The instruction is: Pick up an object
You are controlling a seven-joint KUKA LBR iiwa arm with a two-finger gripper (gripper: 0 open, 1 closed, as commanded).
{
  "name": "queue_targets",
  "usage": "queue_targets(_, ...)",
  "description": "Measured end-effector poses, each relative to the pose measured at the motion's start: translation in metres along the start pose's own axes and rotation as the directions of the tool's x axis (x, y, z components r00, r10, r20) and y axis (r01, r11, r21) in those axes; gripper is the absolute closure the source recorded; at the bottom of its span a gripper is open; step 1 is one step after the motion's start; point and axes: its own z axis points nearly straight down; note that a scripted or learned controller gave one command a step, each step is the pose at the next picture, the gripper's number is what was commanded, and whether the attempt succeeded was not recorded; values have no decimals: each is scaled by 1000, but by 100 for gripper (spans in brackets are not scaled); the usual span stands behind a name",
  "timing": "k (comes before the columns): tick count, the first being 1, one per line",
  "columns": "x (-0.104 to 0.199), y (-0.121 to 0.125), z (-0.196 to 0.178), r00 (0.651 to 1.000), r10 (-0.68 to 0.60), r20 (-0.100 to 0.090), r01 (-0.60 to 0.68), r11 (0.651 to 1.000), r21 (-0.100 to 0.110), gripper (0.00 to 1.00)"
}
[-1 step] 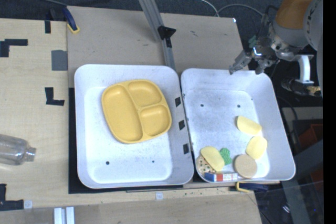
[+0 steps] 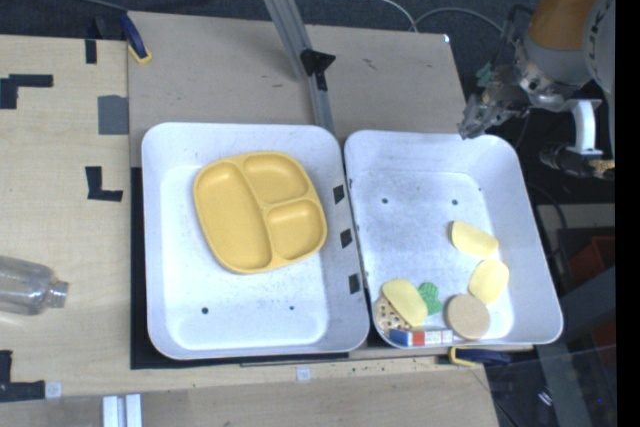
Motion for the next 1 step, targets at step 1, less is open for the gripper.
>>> queue_targets(1, -16, -9, -51, 1000, 3, -2, -3, 1000, -7, 100)
